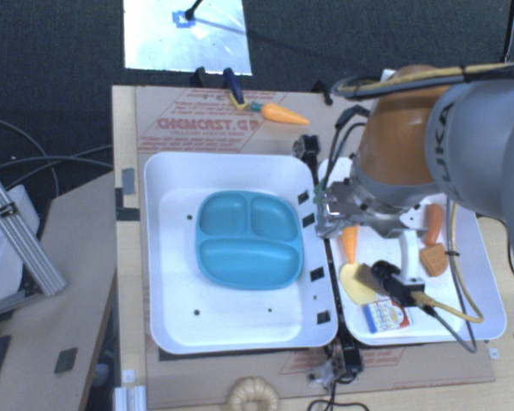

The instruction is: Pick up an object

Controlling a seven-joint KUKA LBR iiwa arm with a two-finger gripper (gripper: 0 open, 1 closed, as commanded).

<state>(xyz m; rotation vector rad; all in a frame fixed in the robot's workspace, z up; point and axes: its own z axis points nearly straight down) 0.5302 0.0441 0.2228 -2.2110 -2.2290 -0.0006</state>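
Note:
My gripper (336,215) hangs low over the near-left part of the right bin (488,302), close to the wall between the two bins. Just below it lies a small orange carrot (349,244), pointing toward the front. A pale yellow piece (354,283) and a blue, white and red box (384,316) rest in front of the carrot. To the right are a white piece (409,252), an orange stick (433,220) and an orange-brown chunk (434,260). The arm's bulk hides the back of this bin.
A blue divided plate (247,238) sits in the middle of the left bin (171,315). Behind the bins, another carrot (283,114) lies on the cardboard next to a blue clamp (232,84). A metal frame (17,238) stands at the far left.

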